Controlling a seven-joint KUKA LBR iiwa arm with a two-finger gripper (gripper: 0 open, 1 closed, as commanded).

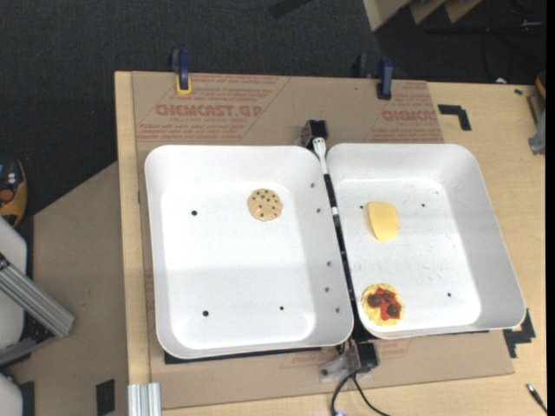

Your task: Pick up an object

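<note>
Bench (260, 115): one brown board with red printed lettering along its far edge, lying under both bins.
Bins: two shallow white trays side by side, meeting along a dark centre seam.
Left bin (173, 232): holds one object. Small dark dots mark its floor.
Right bin (468, 232): holds two objects, both in the half nearest the seam.
Clamps: two, blue, on the far edge of the bench, one (181, 69) above the left bin and one (385, 76) above the right bin.
Cable fitting (357, 360): one dark connector at the near end of the seam, with a cable trailing toward the bottom edge.
Pizza piece (382, 305): one round yellow item with red and dark topping, lying flat in the near left corner of the right bin, close to the rim.
Yellow piece (383, 221): one pale yellow rounded item, flat on the floor of the right bin, farther back than the pizza piece and apart from it.
Cookie (265, 204): one round tan disc with dark chips, lying flat in the far half of the left bin, well apart from all walls.
</note>
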